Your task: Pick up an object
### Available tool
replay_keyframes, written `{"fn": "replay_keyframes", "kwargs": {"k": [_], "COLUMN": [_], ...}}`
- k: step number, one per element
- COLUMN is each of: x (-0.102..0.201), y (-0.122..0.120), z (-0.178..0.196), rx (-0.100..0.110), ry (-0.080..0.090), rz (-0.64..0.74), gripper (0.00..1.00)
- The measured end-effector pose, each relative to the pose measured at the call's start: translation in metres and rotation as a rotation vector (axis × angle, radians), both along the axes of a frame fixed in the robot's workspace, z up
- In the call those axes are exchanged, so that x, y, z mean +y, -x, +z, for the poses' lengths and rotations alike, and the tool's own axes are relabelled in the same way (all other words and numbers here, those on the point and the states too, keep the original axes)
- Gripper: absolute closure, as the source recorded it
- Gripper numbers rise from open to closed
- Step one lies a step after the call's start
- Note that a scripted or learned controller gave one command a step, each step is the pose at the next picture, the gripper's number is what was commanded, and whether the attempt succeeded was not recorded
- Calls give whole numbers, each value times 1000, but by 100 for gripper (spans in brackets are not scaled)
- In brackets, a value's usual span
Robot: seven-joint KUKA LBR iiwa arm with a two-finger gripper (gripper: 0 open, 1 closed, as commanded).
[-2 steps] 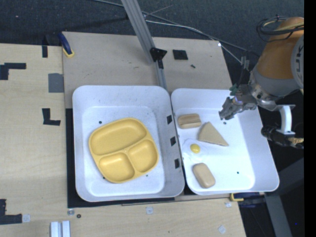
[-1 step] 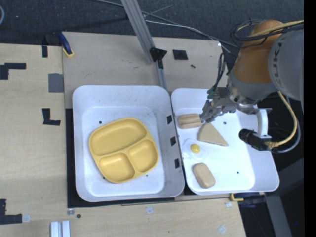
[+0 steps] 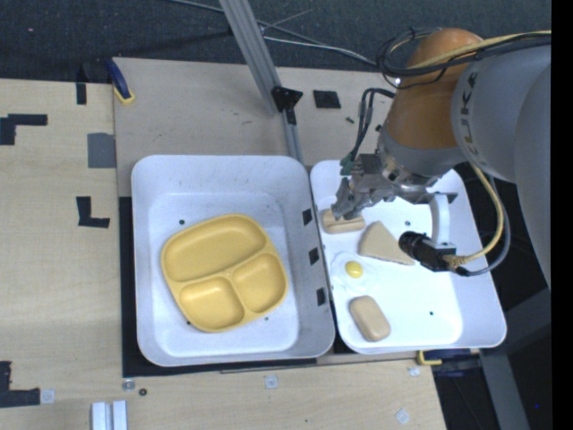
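Right bin, far-left corner: the jaws sit low over a small tan flat block lying against the bin's left wall.
Jaws, state: you cannot tell whether they are parted or clenched; the tips merge with the block from this angle, and nothing is plainly between them.
Target, likely: the tan flat block, judged from where the arm points.
Right bin, other contents: pale wedge just beside the block; small yellow round piece nearer you; tan oblong lump at the near side.
Left bin, contents: yellow divided tray, well apart from the arm.
Step in hand, advice: centre on the block before you close; the wall crowds one side, so keep that finger off the rim.
Risk: the wedge lies close; a skewed closing may nudge it or pinch both pieces.
Check: lift only once you see the block gripped.
Tabletop: bare wood with dark tape marks.
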State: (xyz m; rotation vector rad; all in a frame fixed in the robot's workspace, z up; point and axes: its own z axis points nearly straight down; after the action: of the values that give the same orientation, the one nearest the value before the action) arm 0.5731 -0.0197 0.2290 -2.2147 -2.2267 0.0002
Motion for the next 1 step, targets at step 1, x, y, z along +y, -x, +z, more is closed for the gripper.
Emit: {"fn": "replay_keyframes", "kwargs": {"k": [1], "x": [62], "y": [8], "z": [1], "rx": [1], "ry": [0], "rz": [0], "gripper": [100]}}
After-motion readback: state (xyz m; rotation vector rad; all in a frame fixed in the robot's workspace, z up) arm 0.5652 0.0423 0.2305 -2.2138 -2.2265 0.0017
